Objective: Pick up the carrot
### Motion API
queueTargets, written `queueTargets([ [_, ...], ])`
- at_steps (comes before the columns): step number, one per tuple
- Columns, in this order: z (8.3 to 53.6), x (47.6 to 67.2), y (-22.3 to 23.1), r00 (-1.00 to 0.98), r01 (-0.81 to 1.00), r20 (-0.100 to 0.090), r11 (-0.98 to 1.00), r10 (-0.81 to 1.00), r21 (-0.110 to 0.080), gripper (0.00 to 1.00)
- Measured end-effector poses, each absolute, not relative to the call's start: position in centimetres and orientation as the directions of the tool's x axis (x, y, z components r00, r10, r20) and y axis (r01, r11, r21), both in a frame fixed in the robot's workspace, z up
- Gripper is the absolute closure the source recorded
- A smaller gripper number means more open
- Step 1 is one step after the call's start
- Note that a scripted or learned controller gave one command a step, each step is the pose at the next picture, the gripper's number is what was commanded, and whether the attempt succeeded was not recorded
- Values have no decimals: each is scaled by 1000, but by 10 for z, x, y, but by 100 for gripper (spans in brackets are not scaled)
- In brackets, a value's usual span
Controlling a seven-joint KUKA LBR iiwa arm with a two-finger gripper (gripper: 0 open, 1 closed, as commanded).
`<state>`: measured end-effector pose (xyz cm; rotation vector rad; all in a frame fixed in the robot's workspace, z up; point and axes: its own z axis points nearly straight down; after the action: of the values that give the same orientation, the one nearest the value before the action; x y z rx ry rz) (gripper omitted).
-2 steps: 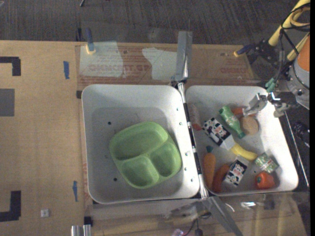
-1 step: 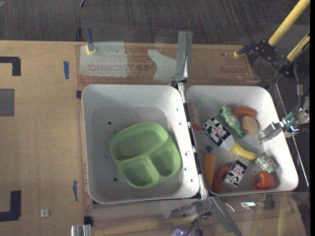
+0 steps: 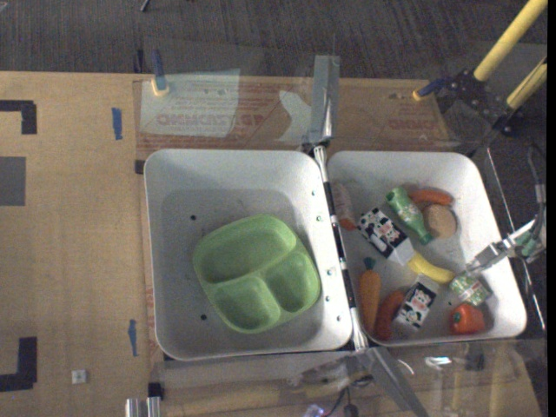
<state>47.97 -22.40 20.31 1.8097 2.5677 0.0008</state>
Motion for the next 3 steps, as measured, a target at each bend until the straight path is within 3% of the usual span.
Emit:
queueTargets([
  [1,146,480,-223,-594,804,0,594,804,1,0],
  [2,156,481,-225,-592,806,-5,592,806,5,100],
  [3,167,482,-226,-589,808,-9,589,808,8,100],
])
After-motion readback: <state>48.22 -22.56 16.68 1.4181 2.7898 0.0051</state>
